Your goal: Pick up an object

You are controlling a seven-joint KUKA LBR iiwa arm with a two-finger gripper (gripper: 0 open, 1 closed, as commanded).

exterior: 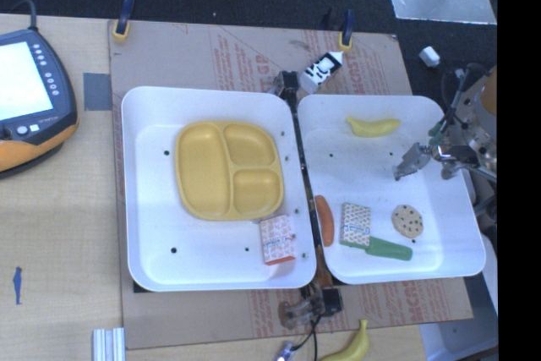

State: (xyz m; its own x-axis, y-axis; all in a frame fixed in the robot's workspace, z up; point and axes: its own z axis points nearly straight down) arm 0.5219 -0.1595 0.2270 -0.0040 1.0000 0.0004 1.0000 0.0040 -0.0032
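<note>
At the bottom edge a yellow banana lies partly cut off on the pale wooden bench, beside a tangle of dark cables too small to make out. Above it, a small red-and-white printed packet sits in the left white bin; its print cannot be read. An orange sausage-shaped toy lies along the inner wall of the right white bin, near a checkered white packet that touches a green flat stick, with a brown speckled cookie just beside.

Farther up, a yellow three-compartment plastic tray rests in the left bin. The grey two-finger gripper hangs over the right bin's middle, its fingers slightly apart with nothing between them; the wrist is cut off at the right. Beyond lies a pale yellow banana-shaped toy.

Brown cardboard with faint red lettering, illegible, underlies both bins. A handheld control pendant is cut off at left; dark floor lies beyond.
</note>
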